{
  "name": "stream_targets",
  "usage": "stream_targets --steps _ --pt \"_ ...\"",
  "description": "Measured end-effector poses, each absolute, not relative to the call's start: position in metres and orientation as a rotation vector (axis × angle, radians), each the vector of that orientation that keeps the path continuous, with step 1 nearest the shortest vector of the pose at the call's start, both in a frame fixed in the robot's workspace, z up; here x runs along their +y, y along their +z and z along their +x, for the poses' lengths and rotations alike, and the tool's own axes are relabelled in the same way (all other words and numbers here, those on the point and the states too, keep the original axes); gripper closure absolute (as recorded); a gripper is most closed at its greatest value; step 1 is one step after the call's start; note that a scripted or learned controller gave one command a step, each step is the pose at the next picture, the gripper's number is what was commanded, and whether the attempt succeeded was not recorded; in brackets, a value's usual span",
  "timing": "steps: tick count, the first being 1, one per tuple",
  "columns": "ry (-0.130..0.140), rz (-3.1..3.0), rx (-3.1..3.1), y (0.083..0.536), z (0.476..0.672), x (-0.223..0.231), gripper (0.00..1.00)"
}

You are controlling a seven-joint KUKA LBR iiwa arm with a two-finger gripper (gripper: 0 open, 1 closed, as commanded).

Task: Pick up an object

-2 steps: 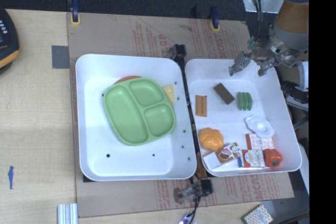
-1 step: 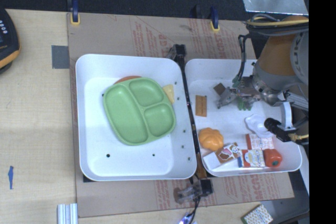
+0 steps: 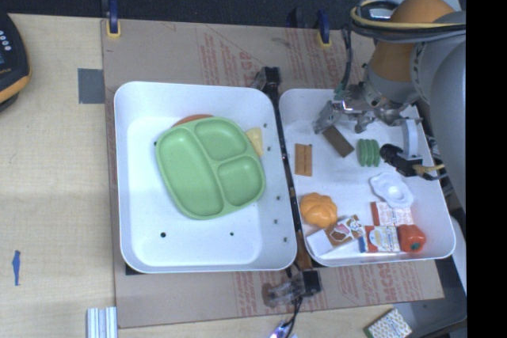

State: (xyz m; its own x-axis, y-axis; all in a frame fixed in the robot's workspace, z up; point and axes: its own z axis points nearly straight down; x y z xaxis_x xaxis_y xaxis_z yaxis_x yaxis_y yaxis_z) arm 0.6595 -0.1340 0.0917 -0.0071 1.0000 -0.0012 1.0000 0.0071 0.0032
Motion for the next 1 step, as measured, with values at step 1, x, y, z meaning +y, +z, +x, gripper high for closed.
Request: stream_targets --steps 1 --pt "-0.007 2.217 2.232 0.0917 0.6369 -0.1154 0.00"
